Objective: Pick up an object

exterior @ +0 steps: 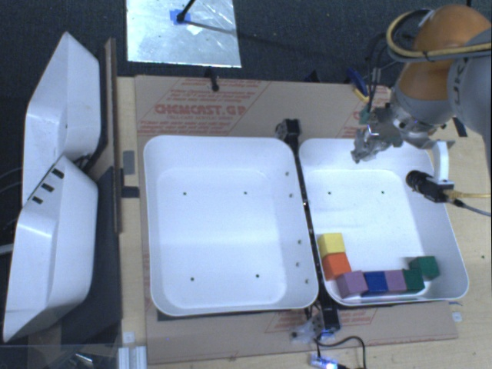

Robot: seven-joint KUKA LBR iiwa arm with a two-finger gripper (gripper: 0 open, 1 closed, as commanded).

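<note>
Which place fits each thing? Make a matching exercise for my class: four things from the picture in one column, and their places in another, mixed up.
Things:
1. yellow block
2. dark green block
3. blue block
4. gripper

Places:
A. above the right bin's far edge
B. just beyond the orange block
C. between two purple blocks
D. right end of the block row

Pairs: 1-B, 2-D, 3-C, 4-A

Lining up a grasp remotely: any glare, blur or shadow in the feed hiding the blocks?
Camera view: the blocks are sharp with readable colours, crowded along the right bin's near wall; glare sits on the metal sheet beyond the bins; the hand looks soft and small; shadows in the bins are faint.
</note>
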